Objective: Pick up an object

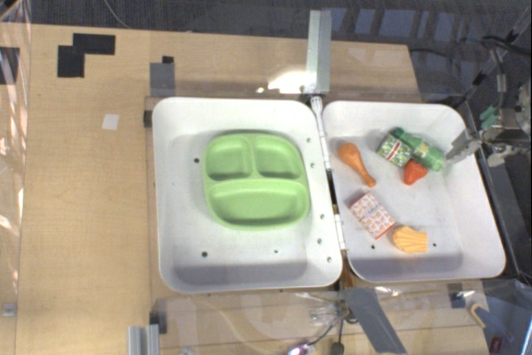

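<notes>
The right bin point(465, 253) holds several small items. A green bottle-like pack point(409, 150) lies at the upper middle with a red strawberry point(415, 172) just below it. An orange drumstick point(357, 163) lies to the left. A patterned pink box point(371, 214) and a yellow ridged piece point(410, 240) sit toward the front. My gripper point(464, 147) pokes in over the bin's right rim, just right of the green pack and apart from it. Nothing is visibly held.
The left bin point(179, 262) carries a green divided plate point(253, 180) at its middle. A metal post point(319, 46) stands behind the seam between the bins. Cables and arm hardware point(503, 120) crowd the right side.
</notes>
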{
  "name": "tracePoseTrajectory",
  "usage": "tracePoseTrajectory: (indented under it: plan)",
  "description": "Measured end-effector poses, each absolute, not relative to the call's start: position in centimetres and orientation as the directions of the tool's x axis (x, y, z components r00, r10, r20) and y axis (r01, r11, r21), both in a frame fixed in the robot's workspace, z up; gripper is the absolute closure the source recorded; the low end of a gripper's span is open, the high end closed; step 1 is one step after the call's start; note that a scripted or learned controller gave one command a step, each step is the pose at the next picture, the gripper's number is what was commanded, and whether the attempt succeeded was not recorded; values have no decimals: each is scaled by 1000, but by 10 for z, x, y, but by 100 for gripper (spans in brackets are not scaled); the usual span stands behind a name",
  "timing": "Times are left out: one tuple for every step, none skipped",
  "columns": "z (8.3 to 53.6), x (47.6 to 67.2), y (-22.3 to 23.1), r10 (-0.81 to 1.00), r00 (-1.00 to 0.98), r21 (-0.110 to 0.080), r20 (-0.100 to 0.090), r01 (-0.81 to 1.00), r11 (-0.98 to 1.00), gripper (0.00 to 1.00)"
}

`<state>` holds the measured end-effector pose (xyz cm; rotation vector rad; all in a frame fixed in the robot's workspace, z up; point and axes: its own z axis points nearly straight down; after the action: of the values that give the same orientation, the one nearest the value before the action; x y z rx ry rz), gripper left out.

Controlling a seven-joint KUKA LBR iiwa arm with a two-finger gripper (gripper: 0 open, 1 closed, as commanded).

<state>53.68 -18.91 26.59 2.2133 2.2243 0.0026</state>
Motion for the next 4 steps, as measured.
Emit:
tracePoseTrajectory:
  plan:
    - [98, 659, -204, 980, 199, 8, 0, 980, -199, 0]
    - [89, 670, -126, 936, 353, 0, 1, 936, -353, 0]
    - [91, 583, -110, 828, 560, 12, 8, 828, -560, 0]
    - [90, 626, -85, 700, 714, 9, 9, 700, -714, 0]
